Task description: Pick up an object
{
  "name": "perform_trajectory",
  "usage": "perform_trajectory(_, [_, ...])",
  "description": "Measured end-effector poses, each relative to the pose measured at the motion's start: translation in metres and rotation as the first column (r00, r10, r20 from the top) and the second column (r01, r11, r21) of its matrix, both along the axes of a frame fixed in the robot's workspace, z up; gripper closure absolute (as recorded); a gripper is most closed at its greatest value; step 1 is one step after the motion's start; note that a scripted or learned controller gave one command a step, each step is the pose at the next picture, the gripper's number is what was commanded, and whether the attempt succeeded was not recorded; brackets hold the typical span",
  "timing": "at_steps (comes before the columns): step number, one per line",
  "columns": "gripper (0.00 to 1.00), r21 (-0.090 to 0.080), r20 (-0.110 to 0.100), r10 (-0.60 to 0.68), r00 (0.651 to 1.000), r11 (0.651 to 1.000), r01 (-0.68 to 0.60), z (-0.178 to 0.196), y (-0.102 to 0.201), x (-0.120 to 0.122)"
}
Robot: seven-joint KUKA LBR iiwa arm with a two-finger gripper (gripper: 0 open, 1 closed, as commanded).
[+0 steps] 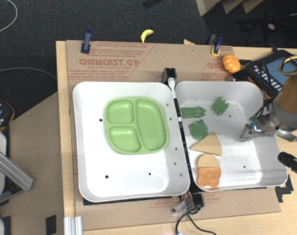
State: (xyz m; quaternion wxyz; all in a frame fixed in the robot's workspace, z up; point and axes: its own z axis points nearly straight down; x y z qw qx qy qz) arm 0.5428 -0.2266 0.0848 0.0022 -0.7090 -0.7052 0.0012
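Note:
The right bin (246, 92) holds three green leafy pieces: one (193, 112) by its left wall, one (219, 105) further back, and one (198, 129) nearer the middle. A tan wedge (207, 144) lies in front of them, and an orange-brown bread slice (209, 173) sits at the front edge. My gripper (248, 130) reaches in from the right and hangs low over the bare floor of the right bin, to the right of the wedge and apart from every object. I see nothing held at its tip.
The left bin (89, 170) carries a green three-compartment plate (136, 125). On the bench behind the bins lie a small orange object (230, 62) and a yellow banana (147, 34), with blue clamps (86, 40) (217, 44) at the back edge.

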Motion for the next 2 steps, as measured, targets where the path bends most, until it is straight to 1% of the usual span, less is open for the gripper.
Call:
perform_trajectory(1, [1.00, 0.001, 0.000, 0.001, 1.000, 1.000, -0.001, 0.009, 0.002, -0.051])
perform_trajectory(2, [1.00, 0.004, 0.000, 0.011, 1.000, 1.000, -0.011, -0.001, 0.084, -0.064])
